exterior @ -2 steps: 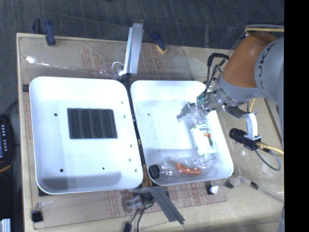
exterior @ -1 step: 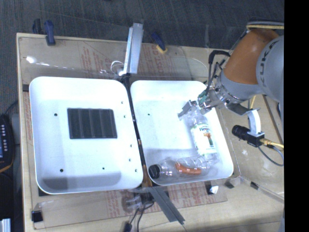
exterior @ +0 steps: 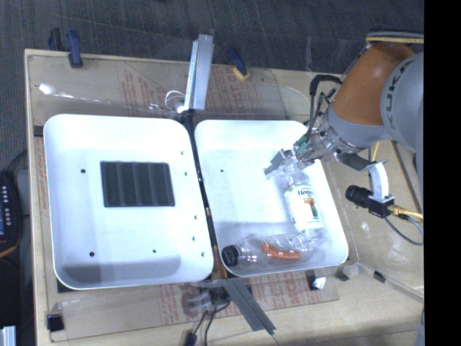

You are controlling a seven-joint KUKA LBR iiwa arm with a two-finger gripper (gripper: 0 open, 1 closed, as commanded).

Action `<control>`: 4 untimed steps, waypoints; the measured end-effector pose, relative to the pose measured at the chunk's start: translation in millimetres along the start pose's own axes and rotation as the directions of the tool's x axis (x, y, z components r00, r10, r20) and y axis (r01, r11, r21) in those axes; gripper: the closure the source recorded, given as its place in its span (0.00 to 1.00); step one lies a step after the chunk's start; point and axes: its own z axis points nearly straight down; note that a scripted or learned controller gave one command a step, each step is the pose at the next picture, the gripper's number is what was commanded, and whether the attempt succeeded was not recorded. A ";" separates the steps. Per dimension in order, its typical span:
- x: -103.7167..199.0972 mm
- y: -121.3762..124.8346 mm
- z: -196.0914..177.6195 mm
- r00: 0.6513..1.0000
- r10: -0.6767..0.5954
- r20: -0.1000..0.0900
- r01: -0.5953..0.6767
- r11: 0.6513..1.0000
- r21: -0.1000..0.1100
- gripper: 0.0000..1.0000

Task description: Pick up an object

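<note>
Clear plastic bottle (exterior: 302, 206) by right bin's (exterior: 216, 157) right edge: gripper (exterior: 287, 161), finger state indeterminate, should be centred w/ its body before closing.

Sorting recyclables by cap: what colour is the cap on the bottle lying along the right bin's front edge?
Black, on the bottle in the camera view.

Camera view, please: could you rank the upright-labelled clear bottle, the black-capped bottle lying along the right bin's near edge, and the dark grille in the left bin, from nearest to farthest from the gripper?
Measured from the gripper, at the right bin's far right:
1. Labelled clear bottle, right bin, just below it.
2. Black-capped bottle, along the right bin's near edge.
3. Dark grille, in the left bin's middle.
</note>
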 end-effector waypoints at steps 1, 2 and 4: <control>-1.9 2.3 -2.6 1.000 0.004 0.002 -0.004 1.000 -0.002 0.00; -2.4 11.6 24.3 1.000 -0.016 -0.002 0.016 1.000 0.004 0.00; -1.5 12.4 14.2 1.000 -0.020 -0.003 0.020 1.000 0.005 1.00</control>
